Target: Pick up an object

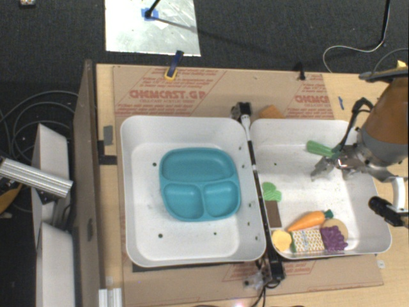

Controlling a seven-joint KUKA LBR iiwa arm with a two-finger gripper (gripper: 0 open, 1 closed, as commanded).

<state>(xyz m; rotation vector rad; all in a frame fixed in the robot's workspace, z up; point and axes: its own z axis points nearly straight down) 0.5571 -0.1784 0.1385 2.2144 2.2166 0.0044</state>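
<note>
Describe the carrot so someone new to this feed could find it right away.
Look in the right-hand white bin, down at its near edge where a cluster of toy foods sits. The carrot lies at the top of that cluster, slanting up to the right, above the purple grapes. It is the only long orange piece, with a small green tip.

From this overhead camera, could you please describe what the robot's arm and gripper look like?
The arm enters from the right: a rounded body with a broad orange band, grey beneath it toward the wrist. A thin dark cable loops along its side. The gripper is small, metallic grey, with slim fingers. A black fitting juts out below the wrist.
</note>
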